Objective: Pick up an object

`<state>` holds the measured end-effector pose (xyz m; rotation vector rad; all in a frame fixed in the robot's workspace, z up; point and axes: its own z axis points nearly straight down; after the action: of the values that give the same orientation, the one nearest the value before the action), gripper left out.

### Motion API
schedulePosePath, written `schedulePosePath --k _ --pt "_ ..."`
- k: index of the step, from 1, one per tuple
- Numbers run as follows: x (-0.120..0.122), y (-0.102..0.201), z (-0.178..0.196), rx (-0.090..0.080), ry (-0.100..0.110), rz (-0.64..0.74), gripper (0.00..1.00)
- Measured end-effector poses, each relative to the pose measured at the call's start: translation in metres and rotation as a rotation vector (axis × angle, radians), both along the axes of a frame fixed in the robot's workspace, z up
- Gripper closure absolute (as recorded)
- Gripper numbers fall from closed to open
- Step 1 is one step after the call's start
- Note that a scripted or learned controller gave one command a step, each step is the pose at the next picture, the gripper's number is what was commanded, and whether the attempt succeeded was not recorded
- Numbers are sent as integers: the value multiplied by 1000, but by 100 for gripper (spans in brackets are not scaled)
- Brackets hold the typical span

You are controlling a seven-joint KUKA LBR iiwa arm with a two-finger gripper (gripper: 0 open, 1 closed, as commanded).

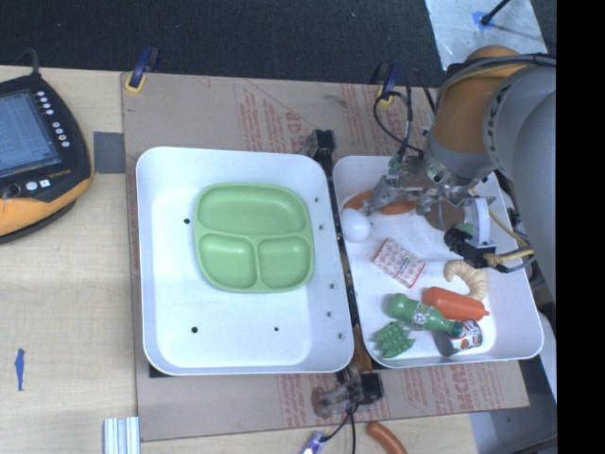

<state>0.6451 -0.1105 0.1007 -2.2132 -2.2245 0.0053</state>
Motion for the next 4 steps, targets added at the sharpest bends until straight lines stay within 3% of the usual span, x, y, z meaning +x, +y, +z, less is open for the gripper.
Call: schedulePosePath --k 3,4 --pt "11 8 -9 0 0 -1 0" --pt "11 8 2 0 2 1 100"
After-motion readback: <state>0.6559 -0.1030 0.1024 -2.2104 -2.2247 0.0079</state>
